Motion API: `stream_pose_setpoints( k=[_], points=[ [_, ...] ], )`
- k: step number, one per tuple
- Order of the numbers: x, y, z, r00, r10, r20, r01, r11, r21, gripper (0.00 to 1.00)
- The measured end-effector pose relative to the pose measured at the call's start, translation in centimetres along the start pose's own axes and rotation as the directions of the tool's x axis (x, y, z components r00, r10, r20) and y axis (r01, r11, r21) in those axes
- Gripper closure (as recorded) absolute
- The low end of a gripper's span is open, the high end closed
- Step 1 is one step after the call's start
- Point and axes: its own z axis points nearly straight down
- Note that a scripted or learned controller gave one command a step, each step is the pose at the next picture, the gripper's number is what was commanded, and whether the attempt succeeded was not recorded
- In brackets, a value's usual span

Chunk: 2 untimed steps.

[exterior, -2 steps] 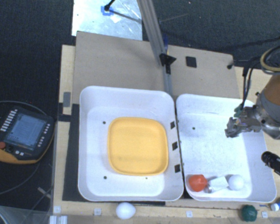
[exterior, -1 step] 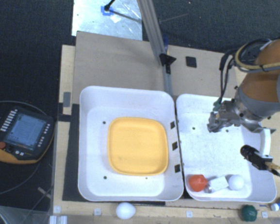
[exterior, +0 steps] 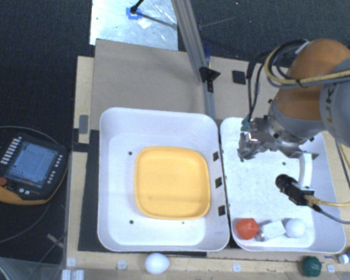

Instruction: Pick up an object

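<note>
The jaws' state cannot be told; the gripper (exterior: 247,150) is held at the right bin's (exterior: 330,180) ten o'clock, above its floor.

Bright, even light; slightly soft focus

Tan wooden bench (exterior: 144,73) carries two shallow white plastic bins (exterior: 115,161) (exterior: 331,235), a white egg-shaped ball (exterior: 157,263), a dark green ball (exterior: 311,266).

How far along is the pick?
Nothing looks picked yet. The claw hangs over the right white bin's upper left, apart from its objects. The round red-orange object and the white ball lie at its near edge. Approach, grasp and lift remain.
</note>
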Motion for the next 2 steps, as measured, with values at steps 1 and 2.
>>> stream_pose_setpoints(
  k=[1, 2],
  points=[
    [4.5, 1.7, -0.8, 1.000, 0.001, 0.000, -0.001, 1.000, 0.000, 1.00],
    [10.4, 3.2, -1.1, 1.000, 0.000, 0.000, 0.000, 1.000, 0.000, 1.00]
  ],
)
